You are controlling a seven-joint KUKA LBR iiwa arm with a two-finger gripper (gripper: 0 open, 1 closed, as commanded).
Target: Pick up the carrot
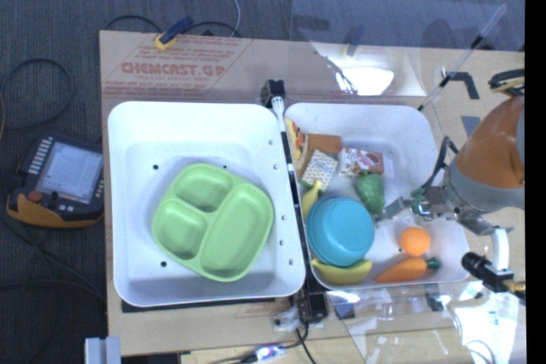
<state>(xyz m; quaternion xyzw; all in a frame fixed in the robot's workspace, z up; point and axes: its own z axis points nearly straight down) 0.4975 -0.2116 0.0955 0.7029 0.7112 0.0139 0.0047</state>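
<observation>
Carrot (403,270) lies at 5 o'clock in rt bin, hand (415,206) above it, grip state can't tell — approach low, across its width.

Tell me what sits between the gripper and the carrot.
In the camera view, an orange lies between the gripper and the carrot.

A flat bench (171,68) with a pale brown top printed with red lettering carries two shallow white plastic bins side by side, the left bin (128,141) and the right bin (409,119) touching along a black clamp strip (290,175) between them. A sheet of clear plastic film (375,47) lies on the far right part of the bench top, catching a bright glare. A yellow and blue clip (173,31) sits at the bench's far edge, left of centre.
</observation>
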